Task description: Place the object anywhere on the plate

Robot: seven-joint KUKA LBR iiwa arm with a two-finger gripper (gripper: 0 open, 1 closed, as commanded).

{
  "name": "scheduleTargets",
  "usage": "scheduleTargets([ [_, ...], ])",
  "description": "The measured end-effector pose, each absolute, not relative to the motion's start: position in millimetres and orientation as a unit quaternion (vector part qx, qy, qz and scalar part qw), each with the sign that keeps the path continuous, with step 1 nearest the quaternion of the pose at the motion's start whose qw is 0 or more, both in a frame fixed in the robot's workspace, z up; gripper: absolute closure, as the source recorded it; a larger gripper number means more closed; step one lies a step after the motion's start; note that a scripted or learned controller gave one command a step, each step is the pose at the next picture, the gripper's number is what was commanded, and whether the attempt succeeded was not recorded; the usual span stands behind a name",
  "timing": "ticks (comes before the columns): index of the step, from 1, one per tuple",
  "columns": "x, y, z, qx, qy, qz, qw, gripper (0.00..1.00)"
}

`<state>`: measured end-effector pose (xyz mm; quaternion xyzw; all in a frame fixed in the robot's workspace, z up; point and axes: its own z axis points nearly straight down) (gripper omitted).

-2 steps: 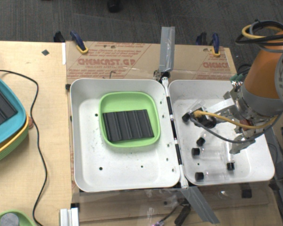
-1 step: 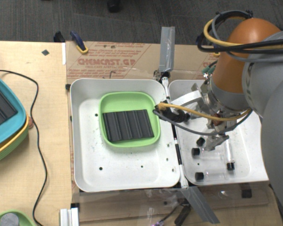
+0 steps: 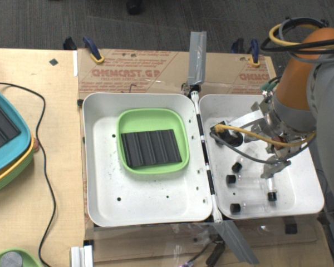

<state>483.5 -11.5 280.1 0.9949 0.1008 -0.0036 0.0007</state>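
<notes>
Lying on the green plate (image 3: 153, 122) (left bin (image 3: 100, 166)), a dark ribbed object (image 3: 151, 148).

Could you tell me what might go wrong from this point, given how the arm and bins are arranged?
The black ridged object already covers most of the green plate, leaving little bare surface for placing. The yellow cable and black hoses dangle by the gripper in the right bin, and could snag.

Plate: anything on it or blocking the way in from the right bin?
Yes. A dark ribbed slab lies on the green plate, covering most of its floor. The bins' rims lie between the gripper and the plate.
</notes>
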Motion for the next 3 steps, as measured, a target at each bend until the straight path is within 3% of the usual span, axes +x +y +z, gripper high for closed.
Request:
scheduleTargets([
  [1,477.7,24.6,271.1,0.995,0.100,-0.0021,0.001,0.00],
  [2,476.2,-48.9,189.9,0.995,0.103,-0.0037,0.000,0.00],
  [3,476.2,-60.7,190.0,0.995,0.099,-0.0037,0.000,0.00],
])
